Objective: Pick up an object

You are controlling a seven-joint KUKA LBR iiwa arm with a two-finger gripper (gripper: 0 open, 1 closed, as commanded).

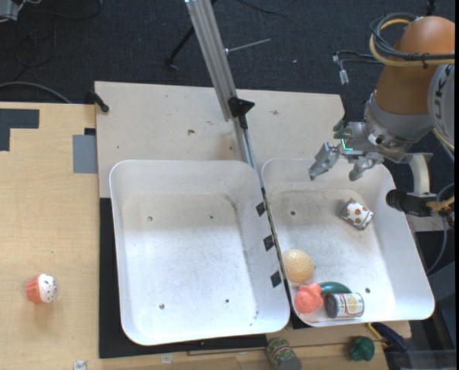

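Observation:
My gripper (338, 169) hangs open above the far edge of the right bin (403, 241), with nothing between its two fingers. Below and to its right lies a small white box with red spots (356, 213) on the bin floor. Near the bin's front a tan ball (298, 265) rests against the divider. In front of it sit a pink-red toy (309, 298), a dark green piece (335, 287) and a small dark jar lying on its side (344, 305).
The left bin (137, 183) lies beside the right one. A metal rail (218, 60) slants up from the divider. A red and white toy (41, 288) sits on the wooden table at left. Two green items (360, 348) lie at the bench's front edge.

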